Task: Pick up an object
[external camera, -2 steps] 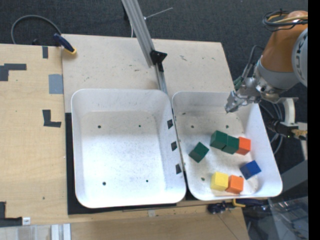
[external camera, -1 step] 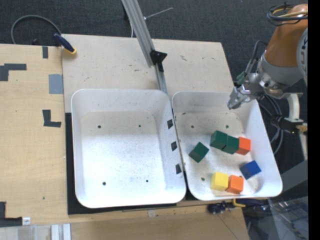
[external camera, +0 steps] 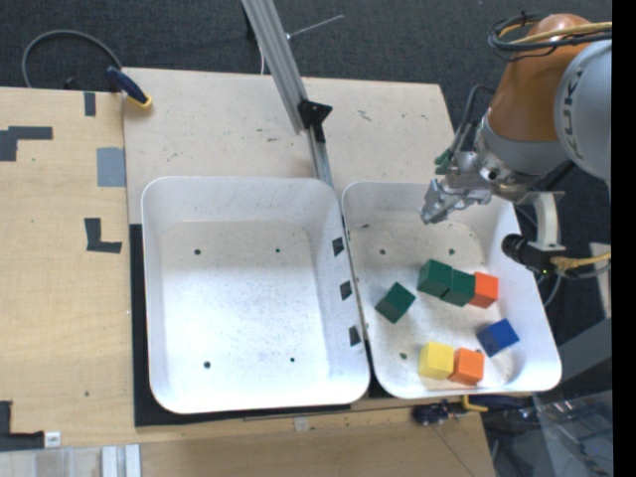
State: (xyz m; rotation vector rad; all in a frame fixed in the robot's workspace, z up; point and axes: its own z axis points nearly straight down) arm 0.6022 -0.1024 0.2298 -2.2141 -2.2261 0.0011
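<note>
Three green blocks (external camera: 434, 277), two orange (external camera: 485, 289), one yellow (external camera: 436, 360), one blue (external camera: 497, 337).

the grey arm with its orange band reaches in from the right, hand (external camera: 438, 210) angled downward.

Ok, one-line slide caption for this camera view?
KUKA arm's gripper hovers over the right bin, above green, orange, blue and yellow blocks; nothing grasped yet.

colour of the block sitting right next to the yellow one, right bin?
Orange block, touching the yellow block near the right bin's front edge. Camera view shows it.
</note>
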